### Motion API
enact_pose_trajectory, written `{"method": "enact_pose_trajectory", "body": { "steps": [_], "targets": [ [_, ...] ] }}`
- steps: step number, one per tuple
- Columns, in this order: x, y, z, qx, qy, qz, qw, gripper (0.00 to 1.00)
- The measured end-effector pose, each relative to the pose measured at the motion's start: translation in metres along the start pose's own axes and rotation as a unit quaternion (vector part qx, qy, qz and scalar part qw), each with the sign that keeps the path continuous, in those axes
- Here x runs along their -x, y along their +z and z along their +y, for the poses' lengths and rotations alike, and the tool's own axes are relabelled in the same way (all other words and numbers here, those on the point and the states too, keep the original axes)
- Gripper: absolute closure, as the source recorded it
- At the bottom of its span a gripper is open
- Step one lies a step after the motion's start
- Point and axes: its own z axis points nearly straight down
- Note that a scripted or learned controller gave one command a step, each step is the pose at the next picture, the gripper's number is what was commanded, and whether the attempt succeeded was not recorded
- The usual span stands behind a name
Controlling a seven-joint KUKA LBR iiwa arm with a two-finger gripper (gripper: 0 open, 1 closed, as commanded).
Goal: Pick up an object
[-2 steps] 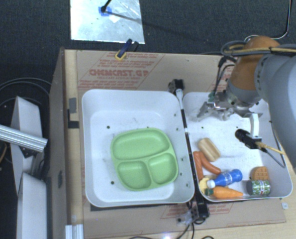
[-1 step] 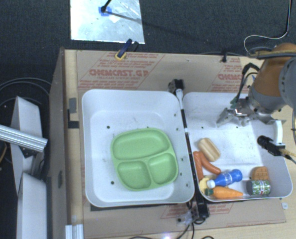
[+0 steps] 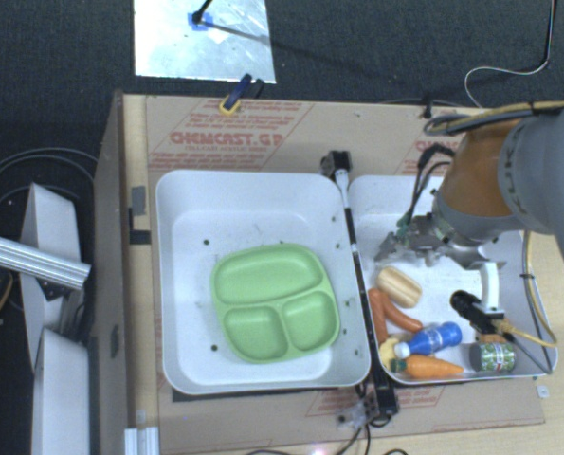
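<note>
My gripper (image 3: 407, 246) hangs low over the upper part of the right bin (image 3: 376, 192), just above a tan bread roll (image 3: 400, 285). Below the roll lies an orange-red sausage (image 3: 393, 313). Along the bin's near edge are a blue bottle (image 3: 435, 337), an orange carrot (image 3: 435, 368), a small yellow piece (image 3: 388, 353) and a green can (image 3: 496, 356). I see nothing held in the gripper. The arm's grey body and orange band (image 3: 476, 178) cover the bin's right side.
The left bin (image 3: 182, 254) holds a green divided plate (image 3: 275, 301). A black clip (image 3: 336, 164) sits at the top of the wall between the bins. Cardboard lies under both bins, and a shiny sheet (image 3: 204, 27) lies beyond them.
</note>
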Motion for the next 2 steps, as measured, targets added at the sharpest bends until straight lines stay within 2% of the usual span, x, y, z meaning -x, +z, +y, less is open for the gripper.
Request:
{"method": "enact_pose_trajectory", "body": {
  "steps": [1,2],
  "targets": [
    [-0.001,0.018,-0.029,-0.001,0.001,0.000,1.0000,0.00],
    [-0.001,0.008,-0.028,0.000,0.000,0.000,1.0000,1.00]
  ]
}}
